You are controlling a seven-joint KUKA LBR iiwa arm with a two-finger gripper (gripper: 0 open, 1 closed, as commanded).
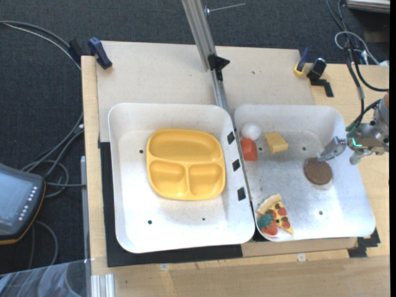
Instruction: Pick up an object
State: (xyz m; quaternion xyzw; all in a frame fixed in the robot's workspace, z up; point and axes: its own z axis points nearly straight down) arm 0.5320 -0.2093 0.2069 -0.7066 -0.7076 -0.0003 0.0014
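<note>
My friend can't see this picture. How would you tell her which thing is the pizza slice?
Find the right-hand white bin, the one without the yellow divided plate. Go to its front corner nearest the other bin, where the pizza slice lies against the rim. It is the only flat wedge with red and green toppings; the brown disc nearby is plain and round.

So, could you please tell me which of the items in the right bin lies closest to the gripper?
The brown round disc: it lies just below-left of the gripper, while the yellow block, red piece, white ball and pizza slice lie farther left.
</note>
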